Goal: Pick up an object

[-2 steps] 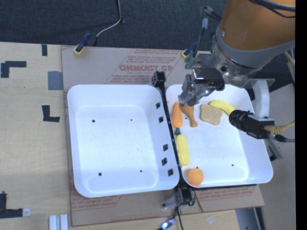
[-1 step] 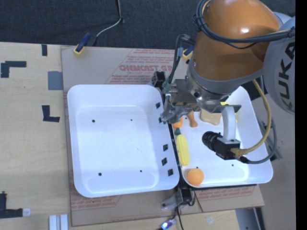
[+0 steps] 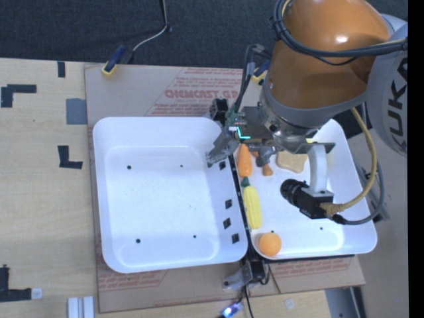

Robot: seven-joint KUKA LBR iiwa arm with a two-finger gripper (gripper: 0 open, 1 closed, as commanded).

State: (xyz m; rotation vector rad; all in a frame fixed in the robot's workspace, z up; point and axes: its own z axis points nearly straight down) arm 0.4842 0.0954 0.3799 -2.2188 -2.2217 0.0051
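- Pale wooden worktop [image 3: 40,197] carried a brown cardboard sheet [image 3: 192,88], and on that sheet sat two shallow white bins side by side.
- Left bin [image 3: 159,197] showed bare white floor with a few small dark dots.
- Right bin [image 3: 351,237] held the objects: an orange carrot [image 3: 244,161] near its far-left corner, a yellow corn cob [image 3: 252,206] just along its left wall, an orange ball [image 3: 269,244] at its near-left corner, a tan slice like bread [image 3: 291,161] further in, and a small brown piece [image 3: 267,170] beside the carrot.
- Grey arm with its large orange band [image 3: 324,45] hung over the far part of the right bin.
- Claw [image 3: 242,152] was low over the wall shared by the two bins, its fingers spread: one grey finger [image 3: 218,152] reached over the left bin's edge, the other stood by the small brown piece.
- Carrot lay between those fingers, just under the claw's body; whether they touched it could not be told.
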